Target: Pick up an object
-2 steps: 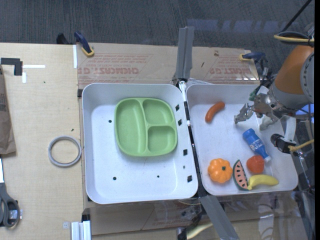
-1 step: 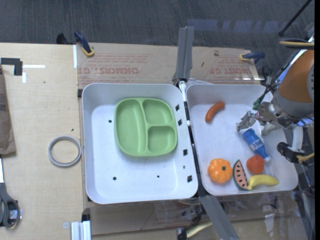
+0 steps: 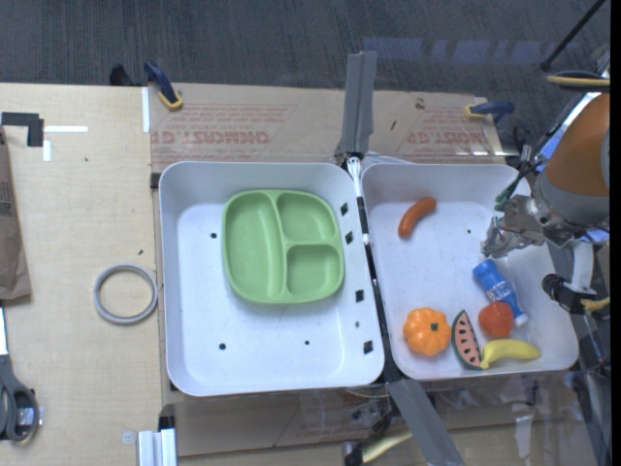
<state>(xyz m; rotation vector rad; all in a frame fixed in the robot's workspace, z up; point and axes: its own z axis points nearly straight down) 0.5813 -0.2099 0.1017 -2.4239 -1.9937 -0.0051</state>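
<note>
Bins sit side by side: the left bin (image 3: pixel 184 357) carries a green divided plate (image 3: pixel 283 247), and the right bin (image 3: pixel 441 250) carries a sausage (image 3: pixel 417 216) near its far side, with a blue bottle (image 3: pixel 499 288), pumpkin (image 3: pixel 427 331), melon slice (image 3: pixel 467 339), tomato (image 3: pixel 495 319) and banana (image 3: pixel 510 352) clustered at its near right. Gripper (image 3: pixel 505 233) hangs over the right bin's right side, just beyond the bottle; whether it is spread or closed cannot be told. Nothing is seen in its grasp.
</note>
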